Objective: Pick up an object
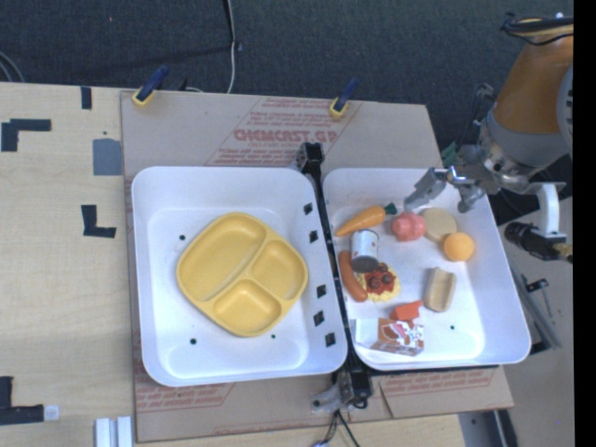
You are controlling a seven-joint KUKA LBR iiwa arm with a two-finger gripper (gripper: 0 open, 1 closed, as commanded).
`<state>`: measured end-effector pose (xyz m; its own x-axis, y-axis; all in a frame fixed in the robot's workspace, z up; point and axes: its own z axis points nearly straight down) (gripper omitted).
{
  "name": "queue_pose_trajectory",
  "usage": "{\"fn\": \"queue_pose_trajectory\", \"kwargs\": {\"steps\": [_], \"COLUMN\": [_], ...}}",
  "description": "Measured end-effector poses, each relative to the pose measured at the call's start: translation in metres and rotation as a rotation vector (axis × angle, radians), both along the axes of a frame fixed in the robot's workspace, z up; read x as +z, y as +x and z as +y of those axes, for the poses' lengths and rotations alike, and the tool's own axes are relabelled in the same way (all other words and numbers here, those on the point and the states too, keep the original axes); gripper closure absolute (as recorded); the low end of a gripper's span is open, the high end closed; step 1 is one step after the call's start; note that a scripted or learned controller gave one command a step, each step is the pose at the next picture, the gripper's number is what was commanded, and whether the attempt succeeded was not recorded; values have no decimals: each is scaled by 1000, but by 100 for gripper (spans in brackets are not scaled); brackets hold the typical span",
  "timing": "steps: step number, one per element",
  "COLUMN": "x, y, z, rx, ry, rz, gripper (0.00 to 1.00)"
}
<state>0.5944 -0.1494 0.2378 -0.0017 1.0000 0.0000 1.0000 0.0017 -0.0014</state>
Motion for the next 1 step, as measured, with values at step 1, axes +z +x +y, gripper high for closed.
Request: {"fn": "queue_pose_trajectory", "kwargs": {"steps": [1], "x": [-69], "y": [30], "z": [43], "rx": [3], "ry": [1], "rz": [3], "gripper": [0]}}
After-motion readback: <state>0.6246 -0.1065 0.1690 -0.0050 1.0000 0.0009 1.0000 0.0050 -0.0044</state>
